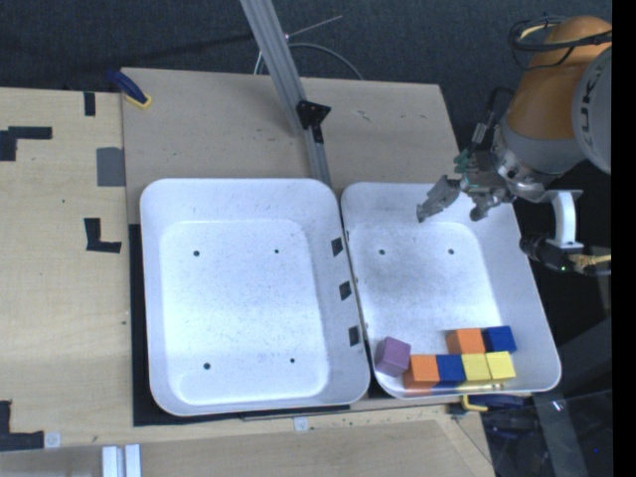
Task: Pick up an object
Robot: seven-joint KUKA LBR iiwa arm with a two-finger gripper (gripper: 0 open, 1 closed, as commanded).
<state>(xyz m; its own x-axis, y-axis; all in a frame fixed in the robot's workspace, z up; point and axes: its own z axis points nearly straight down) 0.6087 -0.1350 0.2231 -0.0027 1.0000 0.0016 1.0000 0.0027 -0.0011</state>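
The gripper (459,205) hovers at the right bin's (517,266) twelve o'clock edge, fingers spread wide, holding nothing. The coloured blocks (467,358) and a purple block (394,354) cluster at the bin's six o'clock rim.

White bins (238,202) hold purple (394,354), orange (424,368), blue (499,339) and yellow blocks (476,367).

arm (556,97) cut off by right edge, upper links out of frame. gripper (459,204) over far edge of right bin (427,276), too small and blurry to judge finger gap. cube cluster (452,358) at near edge of right bin: orange cube at front partly tucked behind bin rim, purple block's (394,354) lower side hidden too. metal pole (278,58) clipped by top edge. bench (60,266) runs off left edge.
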